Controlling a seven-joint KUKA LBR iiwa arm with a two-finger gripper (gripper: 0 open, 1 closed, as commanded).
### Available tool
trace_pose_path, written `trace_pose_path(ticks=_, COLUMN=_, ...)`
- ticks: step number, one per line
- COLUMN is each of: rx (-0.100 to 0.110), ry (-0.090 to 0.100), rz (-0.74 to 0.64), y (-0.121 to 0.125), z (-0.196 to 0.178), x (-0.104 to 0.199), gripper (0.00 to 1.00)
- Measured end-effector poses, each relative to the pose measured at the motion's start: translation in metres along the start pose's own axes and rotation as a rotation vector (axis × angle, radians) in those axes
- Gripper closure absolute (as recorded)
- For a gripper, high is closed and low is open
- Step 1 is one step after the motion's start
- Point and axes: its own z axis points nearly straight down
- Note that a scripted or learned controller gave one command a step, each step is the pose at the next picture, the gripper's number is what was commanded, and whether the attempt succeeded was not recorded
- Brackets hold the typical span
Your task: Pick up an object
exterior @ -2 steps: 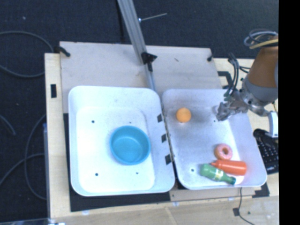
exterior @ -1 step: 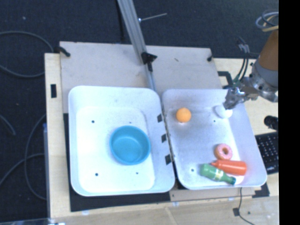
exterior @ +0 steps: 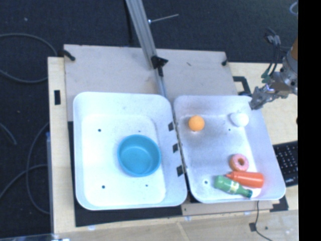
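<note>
Leftward, blue bowl (exterior: 139,155) in left bin (exterior: 90,109); right bin (exterior: 210,109) holds orange ball (exterior: 196,123).

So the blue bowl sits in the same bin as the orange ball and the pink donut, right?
Not quite. The camera view shows the blue bowl alone in the left bin; the orange ball and the pink donut lie in the right bin.

The light was bright and even, from overhead. The two white bins (exterior: 125,149) glared nearly to washout, their rims bleeding into their floors. Shadows were faint; the blue bowl (exterior: 139,155) cast only a thin dark edge. The whole picture was soft and grainy, and the dark floor around the bins held little detail.
</note>
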Motion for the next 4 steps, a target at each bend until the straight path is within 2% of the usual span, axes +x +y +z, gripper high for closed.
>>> trace_pose_path(ticks=2, rx=0.008, ry=0.004, rz=-0.003, y=-0.019, z=-0.009, x=0.099, gripper=1.0)
trace_pose_path(ticks=3, rx=0.01, ry=0.002, rz=-0.002, y=-0.028, z=0.009, x=0.145, gripper=1.0)
trace_pose_path(ticks=4, rx=0.011, ry=0.004, rz=-0.003, y=-0.051, z=0.01, x=0.198, gripper=1.0)
